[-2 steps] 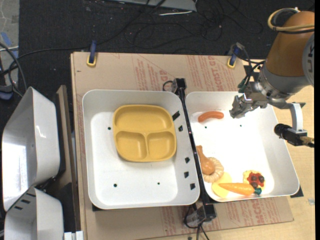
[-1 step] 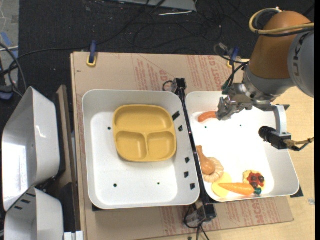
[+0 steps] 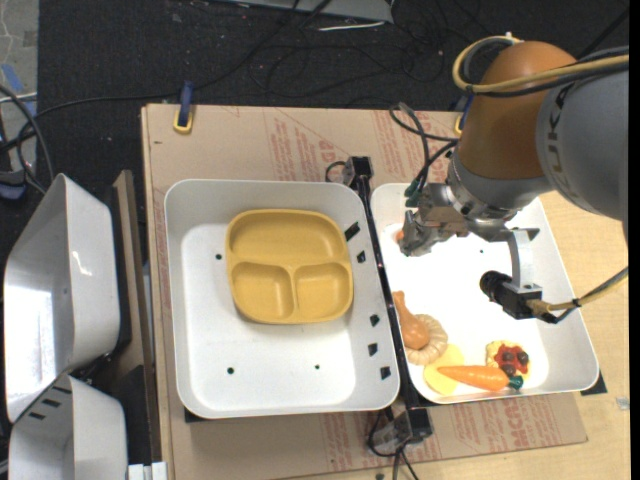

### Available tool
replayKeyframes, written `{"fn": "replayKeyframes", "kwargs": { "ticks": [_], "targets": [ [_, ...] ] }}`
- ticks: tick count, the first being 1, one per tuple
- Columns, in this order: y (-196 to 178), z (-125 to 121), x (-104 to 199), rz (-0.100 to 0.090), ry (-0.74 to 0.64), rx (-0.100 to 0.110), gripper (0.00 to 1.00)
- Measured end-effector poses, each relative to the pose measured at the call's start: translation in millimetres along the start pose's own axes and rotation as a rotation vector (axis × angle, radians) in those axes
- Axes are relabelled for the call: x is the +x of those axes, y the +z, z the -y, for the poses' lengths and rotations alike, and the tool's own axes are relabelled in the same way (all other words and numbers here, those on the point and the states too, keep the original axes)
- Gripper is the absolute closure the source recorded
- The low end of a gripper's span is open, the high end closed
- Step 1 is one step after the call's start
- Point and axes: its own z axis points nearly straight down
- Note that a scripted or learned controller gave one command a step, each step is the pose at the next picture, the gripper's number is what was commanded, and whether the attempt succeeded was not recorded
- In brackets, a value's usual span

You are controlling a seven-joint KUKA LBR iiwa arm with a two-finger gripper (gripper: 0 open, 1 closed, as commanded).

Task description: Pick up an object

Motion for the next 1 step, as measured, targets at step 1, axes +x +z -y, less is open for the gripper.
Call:
{"fn": "replayKeyframes", "kwargs": {
  "ticks": [1],
  "targets": [
    [-8.6,13.4,46.3,0.000,0.000,-0.002,1.00]
  ]
}}
